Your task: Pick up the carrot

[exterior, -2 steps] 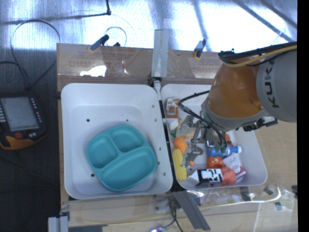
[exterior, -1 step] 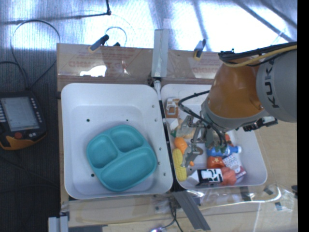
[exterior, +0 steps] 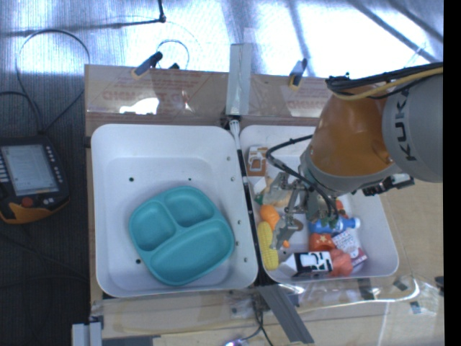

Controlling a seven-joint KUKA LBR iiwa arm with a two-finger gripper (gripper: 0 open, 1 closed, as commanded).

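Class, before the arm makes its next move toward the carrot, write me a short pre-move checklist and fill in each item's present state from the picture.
1. Carrot located: an orange piece lies at the left side of the right bin; identity cannot tell for sure.
2. Gripper over the right bin: ok.
3. Gripper aligned with the orange piece: not ok, it sits just to its right.
4. Neighbours crowding the target: not ok, corn cob lies right beside it.
5. Finger opening: cannot tell.
6. Teal tray in the left bin out of the way: ok.
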